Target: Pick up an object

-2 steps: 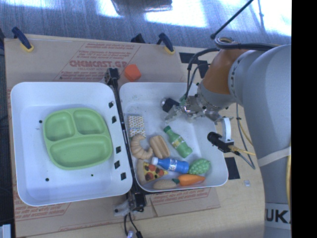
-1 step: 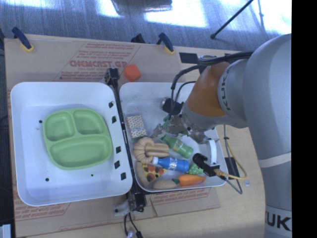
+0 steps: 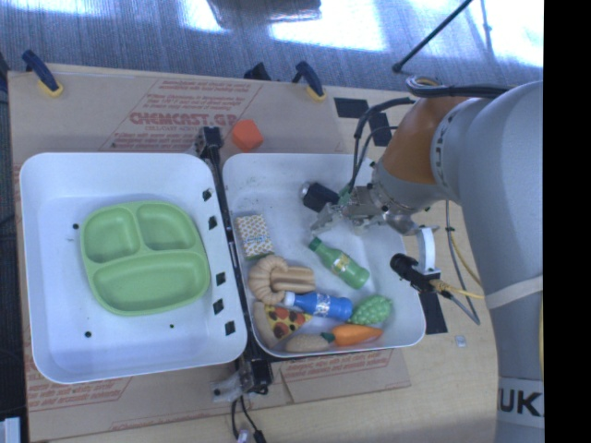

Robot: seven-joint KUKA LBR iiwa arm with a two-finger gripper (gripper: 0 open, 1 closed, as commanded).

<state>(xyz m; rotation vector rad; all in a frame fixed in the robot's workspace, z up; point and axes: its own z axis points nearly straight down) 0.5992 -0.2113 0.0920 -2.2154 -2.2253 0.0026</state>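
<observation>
Hovering over right bin's back half, gripper, finger state indiscernible; green bottle just frontward, lying diagonal.

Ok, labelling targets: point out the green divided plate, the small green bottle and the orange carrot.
green divided plate (image 3: pixel 143 284), camera view, large lower compartment
small green bottle (image 3: pixel 343 264), camera view, body
orange carrot (image 3: pixel 355 335), camera view, middle
</observation>
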